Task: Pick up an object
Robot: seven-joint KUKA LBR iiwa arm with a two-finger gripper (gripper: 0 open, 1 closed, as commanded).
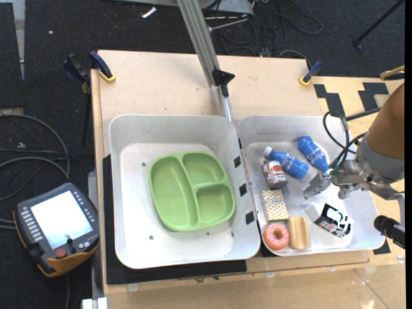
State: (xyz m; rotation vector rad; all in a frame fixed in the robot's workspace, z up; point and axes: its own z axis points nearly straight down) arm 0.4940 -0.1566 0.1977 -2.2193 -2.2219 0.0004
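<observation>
Bright, even overhead light; soft shadows, slightly grainy picture.

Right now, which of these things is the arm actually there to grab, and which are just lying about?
For grabbing, right bin:
two blue bottles, small can, patterned packet, pink doughnut, tan bun, black-and-white item.

Lying about:
green divided plate, handheld controller, clamps.

Cut off by the right edge: most of the arm (393, 134). Too small to read: labels on the can (275, 173) and the black-and-white packet (335, 220).
</observation>
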